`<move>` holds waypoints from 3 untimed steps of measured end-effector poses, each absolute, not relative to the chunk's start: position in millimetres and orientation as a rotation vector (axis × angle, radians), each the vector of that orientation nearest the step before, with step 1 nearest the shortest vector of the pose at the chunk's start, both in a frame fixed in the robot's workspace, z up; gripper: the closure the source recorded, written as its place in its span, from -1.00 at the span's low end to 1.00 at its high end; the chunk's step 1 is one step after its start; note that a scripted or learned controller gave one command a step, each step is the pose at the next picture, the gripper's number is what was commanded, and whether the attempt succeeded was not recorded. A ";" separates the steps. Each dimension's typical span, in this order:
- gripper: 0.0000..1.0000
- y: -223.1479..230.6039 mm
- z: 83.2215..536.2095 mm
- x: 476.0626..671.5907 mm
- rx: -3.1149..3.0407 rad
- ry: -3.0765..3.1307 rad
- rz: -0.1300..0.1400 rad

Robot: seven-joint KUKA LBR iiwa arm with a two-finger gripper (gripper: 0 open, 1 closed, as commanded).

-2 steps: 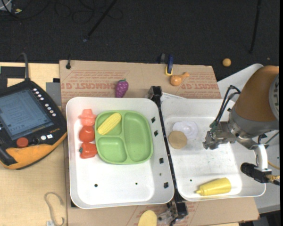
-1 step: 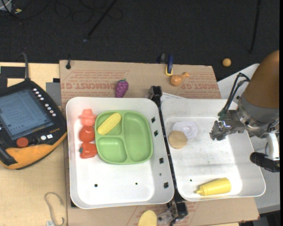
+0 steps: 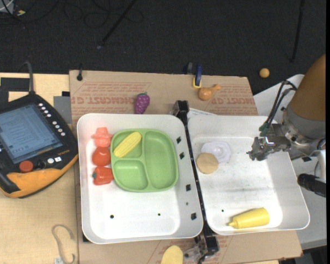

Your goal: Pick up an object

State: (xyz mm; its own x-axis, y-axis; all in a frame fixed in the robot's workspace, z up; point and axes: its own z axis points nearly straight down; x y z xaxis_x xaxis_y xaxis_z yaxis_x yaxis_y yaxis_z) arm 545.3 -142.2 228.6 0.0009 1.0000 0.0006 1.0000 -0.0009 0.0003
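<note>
Plainly, yellow squeeze bottle (image 3: 249,218) lies sideways.

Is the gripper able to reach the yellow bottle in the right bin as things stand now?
Probably yes. The gripper hangs over the same bin, and nothing lies between it and the yellow bottle.

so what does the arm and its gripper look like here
The arm enters from the right as a rounded orange-brown band above a grey wrist section. Black cables loop from it down to the gripper, a small dark metal assembly with lighter silver parts. No markings are legible.
</note>
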 end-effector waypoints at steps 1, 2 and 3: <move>1.00 -86.3 236.9 551.2 -2.216 -2.224 -0.001; 1.00 -30.2 241.8 565.0 -2.214 -2.225 -0.002; 1.00 21.0 241.0 569.7 -2.216 -2.223 0.000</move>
State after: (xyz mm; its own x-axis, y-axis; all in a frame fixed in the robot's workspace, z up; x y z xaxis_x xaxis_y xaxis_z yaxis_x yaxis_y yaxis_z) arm 569.7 21.0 241.0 -0.0035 1.0000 0.0020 1.0000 0.0035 -0.0021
